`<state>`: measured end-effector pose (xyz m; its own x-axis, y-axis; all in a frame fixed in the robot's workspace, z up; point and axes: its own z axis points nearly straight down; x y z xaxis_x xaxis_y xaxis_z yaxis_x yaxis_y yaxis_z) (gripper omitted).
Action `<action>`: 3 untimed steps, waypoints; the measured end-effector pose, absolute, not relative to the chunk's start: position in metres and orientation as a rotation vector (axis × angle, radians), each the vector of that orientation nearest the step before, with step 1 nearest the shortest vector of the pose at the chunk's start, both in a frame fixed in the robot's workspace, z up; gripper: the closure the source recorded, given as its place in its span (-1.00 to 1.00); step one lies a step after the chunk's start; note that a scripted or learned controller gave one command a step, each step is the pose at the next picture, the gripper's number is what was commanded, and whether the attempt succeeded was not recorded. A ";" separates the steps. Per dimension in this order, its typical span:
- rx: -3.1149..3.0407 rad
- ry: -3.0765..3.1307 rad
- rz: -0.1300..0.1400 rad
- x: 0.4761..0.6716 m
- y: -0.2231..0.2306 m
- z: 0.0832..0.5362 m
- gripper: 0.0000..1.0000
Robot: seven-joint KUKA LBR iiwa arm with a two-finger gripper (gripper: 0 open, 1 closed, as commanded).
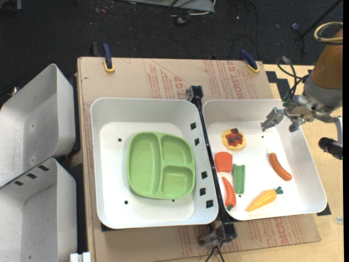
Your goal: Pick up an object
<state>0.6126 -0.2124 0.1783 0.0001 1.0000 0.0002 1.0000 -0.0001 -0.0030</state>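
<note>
Seen from above at a slant: two shallow white bins side by side on a brown cardboard-covered bench (163, 78).

Over the right white bin (315, 171), near its upper right corner: the grey two-finger gripper (283, 120), reaching in from the right on the grey arm with its orange band (330, 64). Fingers spread apart, one grey fingertip (270, 120) pointing left and down toward the bin floor, the other at the bin's right rim. Nothing between the fingers, and no toy touching them. Whether the tips touch the bin floor: cannot tell.

On the right bin's floor, all apart from the gripper:
- small round yellow toy tart with dark red berries on top (234, 139), nearest the left fingertip, just below and left of it
- reddish-orange toy sausage (280, 166), lying at a slant under the gripper, near the right wall
- squat orange-red toy piece (223, 161), below the tart
- green toy bean pod (239, 178), upright, just right of the orange-red piece
- long red toy chilli pepper (228, 192), beside the dividing rim
- yellow-orange toy carrot with green top (263, 198), lying tilted near the front

In the left white bin (103, 119): light green plastic tray with three compartments (161, 165), flat on the floor.
</note>
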 end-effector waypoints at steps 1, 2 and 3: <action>-2.217 -2.223 0.003 0.616 -0.208 0.134 -1.00; -2.219 -2.228 -0.001 0.617 -0.208 0.147 1.00; -2.223 -2.227 -0.004 0.616 -0.210 0.190 1.00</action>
<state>0.6161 -0.2097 0.1904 -0.0020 1.0000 -0.0020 1.0000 0.0020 0.0054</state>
